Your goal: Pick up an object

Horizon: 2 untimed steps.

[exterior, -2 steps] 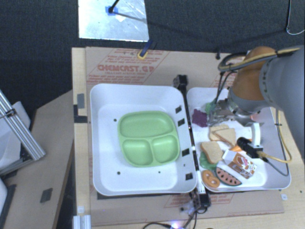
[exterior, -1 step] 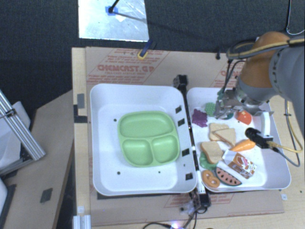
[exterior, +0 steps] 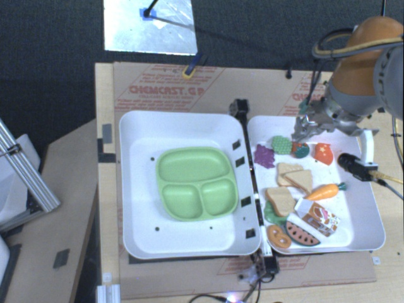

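The left bin [exterior: 136, 169] takes up the middle of the frame and carries a light green three-compartment plate [exterior: 196, 183] at its centre, with bare white floor all round the plate out to the bin's walls. The right bin [exterior: 372, 223] is crowded: toy food fills most of its floor, leaving bare strips along its right side and lower right corner. A black divider with clips [exterior: 247, 175] runs between the two bins.

The arm [exterior: 366, 55] enters from the upper right of the frame, and the end effector [exterior: 302, 137] hangs low over the upper left part of the right bin. Its tip sits right at a green textured toy [exterior: 281, 145] and a small teal piece [exterior: 300, 149]; whether its fingers are apart or together cannot be told here, nor whether it touches them.

Near it lie a purple toy [exterior: 264, 156], a red toy [exterior: 323, 153], two bread slices [exterior: 297, 177], a third bread slice [exterior: 280, 201], a carrot [exterior: 323, 192], a watermelon slice [exterior: 302, 232] and a printed packet [exterior: 319, 218].

The desk [exterior: 107, 106] shows cardboard beneath the bins.
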### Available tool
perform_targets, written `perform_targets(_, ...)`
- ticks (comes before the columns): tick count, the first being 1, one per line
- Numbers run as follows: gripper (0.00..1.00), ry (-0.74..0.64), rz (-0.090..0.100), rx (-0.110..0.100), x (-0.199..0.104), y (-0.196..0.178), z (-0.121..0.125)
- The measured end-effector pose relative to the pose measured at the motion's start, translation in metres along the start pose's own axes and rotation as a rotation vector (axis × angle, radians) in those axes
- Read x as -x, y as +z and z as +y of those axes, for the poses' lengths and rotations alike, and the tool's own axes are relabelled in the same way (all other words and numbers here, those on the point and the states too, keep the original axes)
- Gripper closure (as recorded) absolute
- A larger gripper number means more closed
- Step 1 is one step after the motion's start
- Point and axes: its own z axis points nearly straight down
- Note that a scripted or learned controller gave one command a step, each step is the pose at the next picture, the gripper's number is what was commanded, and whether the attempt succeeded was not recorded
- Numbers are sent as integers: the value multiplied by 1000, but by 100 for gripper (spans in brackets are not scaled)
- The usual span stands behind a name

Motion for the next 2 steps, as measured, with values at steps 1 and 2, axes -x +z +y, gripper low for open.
perform_targets(1,100,0,1,-4,0,-14,1)
perform_targets(2,100,-4,3,-5,-53,-25,3)
